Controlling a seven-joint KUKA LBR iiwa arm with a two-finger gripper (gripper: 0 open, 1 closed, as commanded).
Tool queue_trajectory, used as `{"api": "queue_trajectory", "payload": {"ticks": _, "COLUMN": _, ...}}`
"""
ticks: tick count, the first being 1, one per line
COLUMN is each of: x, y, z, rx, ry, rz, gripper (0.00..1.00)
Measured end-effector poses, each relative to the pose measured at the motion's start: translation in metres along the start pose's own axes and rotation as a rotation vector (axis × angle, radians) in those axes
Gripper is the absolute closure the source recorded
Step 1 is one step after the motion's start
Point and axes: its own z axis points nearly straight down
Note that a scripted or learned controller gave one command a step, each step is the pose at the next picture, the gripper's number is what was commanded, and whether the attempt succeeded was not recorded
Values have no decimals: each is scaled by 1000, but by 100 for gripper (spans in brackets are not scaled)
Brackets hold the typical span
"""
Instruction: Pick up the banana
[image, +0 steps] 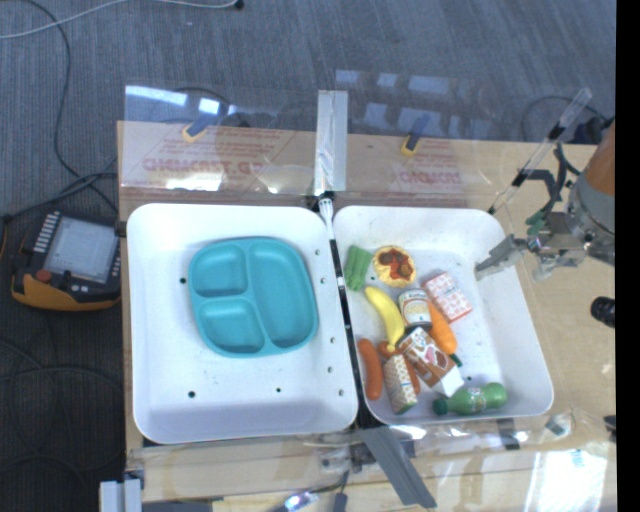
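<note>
We see two white bins side by side on the bench. The left bin (150, 330) holds a turquoise divided plate (252, 295), lying flat near its middle. The right bin (525, 340) holds a cluster of toy food along its left and lower part. The banana (385, 311) lies slanted near the bin's left wall, a green pepper (356, 268) and a small pizza (393, 264) just above it, a can (414, 305) touching its right side. A green bottle (470, 400) lies at the lower edge. The gripper (500, 260) hangs over the bin's upper right rim, well apart from the banana.
</note>
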Motion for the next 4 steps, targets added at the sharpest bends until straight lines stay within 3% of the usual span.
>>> {"api": "queue_trajectory", "payload": {"ticks": 1, "x": -20, "y": -20, "z": -6, "rx": -1, "ry": 0, "rz": 23, "gripper": 0}}
{"api": "queue_trajectory", "payload": {"ticks": 2, "x": 94, "y": -16, "z": 64, "rx": 1, "ry": 0, "rz": 1, "gripper": 0}}
{"api": "queue_trajectory", "payload": {"ticks": 3, "x": 160, "y": -53, "z": 73, "rx": 2, "ry": 0, "rz": -33, "gripper": 0}}
{"api": "queue_trajectory", "payload": {"ticks": 4, "x": 156, "y": -29, "z": 24, "rx": 0, "ry": -1, "rz": -293, "gripper": 0}}
